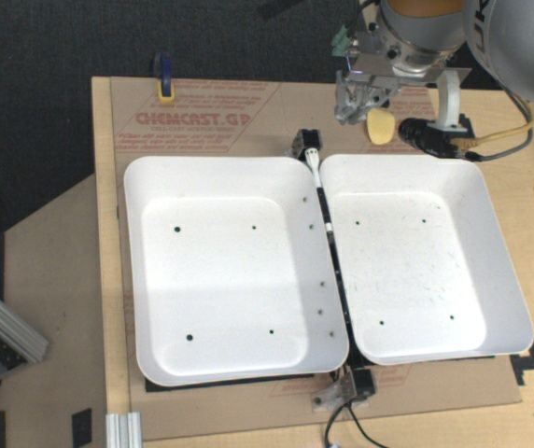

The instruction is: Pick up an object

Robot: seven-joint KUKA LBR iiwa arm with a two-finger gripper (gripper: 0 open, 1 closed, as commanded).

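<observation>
A: Where is the small pale yellow rounded object [380,125]?

B: Beyond the far edge of the right shallow white plastic bin [491,250], just beside the metal 2-finger gripper [353,110].

A: Gripped?

B: I cannot tell; the fingers are too blurred. It looks lifted with the arm, probably carried clear.

A: The left shallow white plastic bin [155,250]?

B: Untouched.

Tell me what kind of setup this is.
Likely a robotics lab grasping test cell: a grey arm reaches over two shallow white bins on a taped board, with loose cables around.
</observation>
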